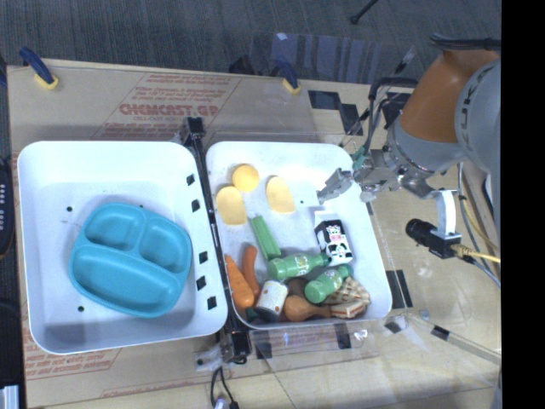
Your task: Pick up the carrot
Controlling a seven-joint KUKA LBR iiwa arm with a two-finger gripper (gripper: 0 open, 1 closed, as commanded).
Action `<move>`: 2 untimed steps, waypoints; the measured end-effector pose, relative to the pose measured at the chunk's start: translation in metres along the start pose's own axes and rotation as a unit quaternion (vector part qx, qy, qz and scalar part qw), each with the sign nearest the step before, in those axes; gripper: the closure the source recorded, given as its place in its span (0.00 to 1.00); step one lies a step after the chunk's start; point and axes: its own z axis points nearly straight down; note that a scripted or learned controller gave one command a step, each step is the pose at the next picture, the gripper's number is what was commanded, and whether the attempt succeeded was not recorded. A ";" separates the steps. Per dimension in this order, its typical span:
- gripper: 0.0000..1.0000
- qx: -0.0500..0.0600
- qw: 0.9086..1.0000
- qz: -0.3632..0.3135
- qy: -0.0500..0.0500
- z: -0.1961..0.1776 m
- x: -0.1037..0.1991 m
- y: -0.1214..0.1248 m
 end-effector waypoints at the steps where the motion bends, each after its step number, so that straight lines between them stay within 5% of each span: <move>1: 0.00 0.005 0.996 0.091 0.001 0.128 0.049 0.068; 2: 0.00 0.000 0.994 0.107 -0.012 0.128 0.102 0.085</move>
